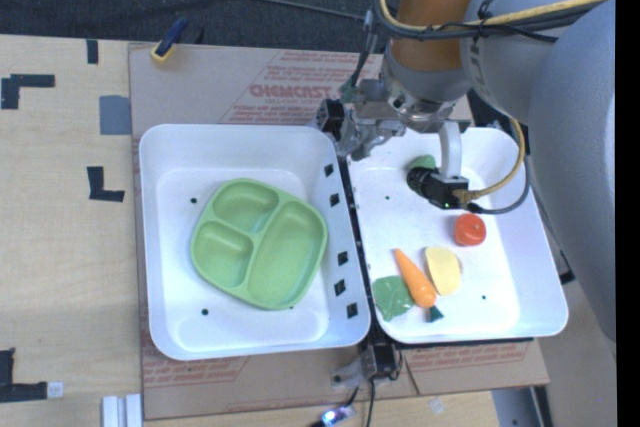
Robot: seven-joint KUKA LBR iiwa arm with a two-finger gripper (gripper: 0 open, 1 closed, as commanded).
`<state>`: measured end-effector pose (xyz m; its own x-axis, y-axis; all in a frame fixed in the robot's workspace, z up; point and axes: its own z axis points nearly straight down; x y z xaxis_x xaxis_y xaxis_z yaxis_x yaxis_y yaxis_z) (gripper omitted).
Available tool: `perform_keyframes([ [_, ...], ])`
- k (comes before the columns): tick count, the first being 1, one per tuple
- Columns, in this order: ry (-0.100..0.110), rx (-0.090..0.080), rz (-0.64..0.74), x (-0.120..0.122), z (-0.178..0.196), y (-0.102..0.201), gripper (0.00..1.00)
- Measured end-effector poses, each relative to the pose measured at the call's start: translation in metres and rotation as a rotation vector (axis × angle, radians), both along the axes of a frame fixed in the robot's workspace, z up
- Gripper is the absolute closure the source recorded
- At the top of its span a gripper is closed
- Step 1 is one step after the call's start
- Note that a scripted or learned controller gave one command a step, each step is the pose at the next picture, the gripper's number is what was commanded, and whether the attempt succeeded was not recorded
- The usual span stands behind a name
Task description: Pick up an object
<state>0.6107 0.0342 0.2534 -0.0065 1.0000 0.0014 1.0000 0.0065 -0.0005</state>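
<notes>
White bins, two, mid-frame. We list in the left bin [150,215] one green plate [260,243]. In the right bin [530,300], lower centre of frame: tomato [470,230], carrot [414,277], yellow slice [443,270] and green leaf [391,296]. Higher up is a green piece [424,162], half hidden by the arm. The gripper [352,137] is upper centre, over the wall between bins; spread or clenched, we cannot tell. We see nothing in it.

Risks, as we judge them:
- Descending here strikes the wall.
- Carrot, slice and leaf lie close, so a grasp may drag neighbours.
- The tomato may roll.
</notes>
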Motion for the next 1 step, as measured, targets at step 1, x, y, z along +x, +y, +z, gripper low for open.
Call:
perform_keyframes([
  [1, 0.002, -0.001, -0.001, 0.0104, -0.0195, 0.0473, 1.0],
])
